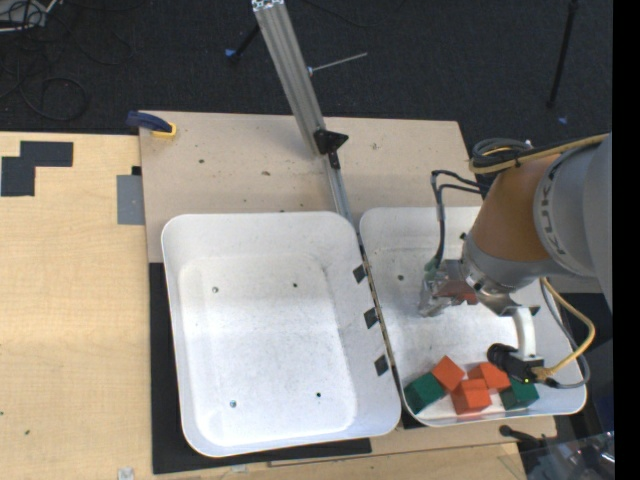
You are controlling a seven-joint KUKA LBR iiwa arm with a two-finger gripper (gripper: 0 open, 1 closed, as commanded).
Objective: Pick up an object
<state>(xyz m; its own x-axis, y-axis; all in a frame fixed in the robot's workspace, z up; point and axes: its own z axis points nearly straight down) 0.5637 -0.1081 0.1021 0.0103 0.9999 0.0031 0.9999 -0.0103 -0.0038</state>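
Several small blocks lie clustered at the near end of the right bin: an orange block, a second orange block, a third orange one, a green block and another green block. My gripper hangs over the middle of the right bin, about a hand's width farther back than the blocks and apart from them. The grey arm with its orange band reaches in from the right and covers the bin's right side.
The left bin lies beside the right one, with black clips along the shared rim. A slanted aluminium bar rises behind the bins. Cables loop near the right bin's near corner.
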